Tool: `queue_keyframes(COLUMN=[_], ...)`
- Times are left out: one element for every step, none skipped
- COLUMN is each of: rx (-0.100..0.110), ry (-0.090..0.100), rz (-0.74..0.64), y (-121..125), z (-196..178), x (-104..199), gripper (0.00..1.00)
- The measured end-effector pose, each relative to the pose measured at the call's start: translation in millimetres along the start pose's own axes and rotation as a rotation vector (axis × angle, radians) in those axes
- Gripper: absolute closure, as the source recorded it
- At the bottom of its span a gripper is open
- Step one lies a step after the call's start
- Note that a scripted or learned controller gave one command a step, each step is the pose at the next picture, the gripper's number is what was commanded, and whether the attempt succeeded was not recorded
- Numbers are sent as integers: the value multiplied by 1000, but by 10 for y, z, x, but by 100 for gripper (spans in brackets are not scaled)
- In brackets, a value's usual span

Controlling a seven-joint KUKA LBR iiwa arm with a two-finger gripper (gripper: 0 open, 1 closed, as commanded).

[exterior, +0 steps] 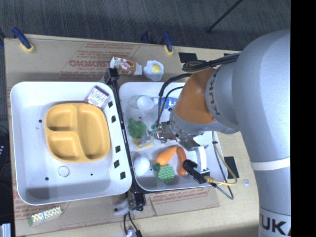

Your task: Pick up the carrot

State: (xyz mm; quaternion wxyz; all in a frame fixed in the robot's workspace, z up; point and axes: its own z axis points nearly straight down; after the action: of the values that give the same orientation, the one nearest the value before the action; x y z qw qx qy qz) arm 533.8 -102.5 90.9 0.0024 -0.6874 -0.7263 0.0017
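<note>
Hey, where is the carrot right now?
In the camera view, the carrot lies low in the right bin, with a white egg to its left and a bumpy green toy just below it.

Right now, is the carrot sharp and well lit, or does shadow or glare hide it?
Camera view: the carrot is evenly lit and clear, only a little soft; no glare on it; the arm overhangs the right bin above it; the white egg nearly blends into that bin.

Tool (167,134) mostly under wrist (196,113); R bin (132,97) right half hidden by arm (256,98).
</note>
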Motion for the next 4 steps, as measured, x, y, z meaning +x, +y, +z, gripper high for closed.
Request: queue_keyframes(rx=[0,0,-2,-2], ry=[1,2,1,0], rz=[-244,-248,-360,-359], y=[-378,-373,-573,-573], z=[0,-100,-1,-1], x=[-69,-69,86,83], gripper=[0,100,100,0])
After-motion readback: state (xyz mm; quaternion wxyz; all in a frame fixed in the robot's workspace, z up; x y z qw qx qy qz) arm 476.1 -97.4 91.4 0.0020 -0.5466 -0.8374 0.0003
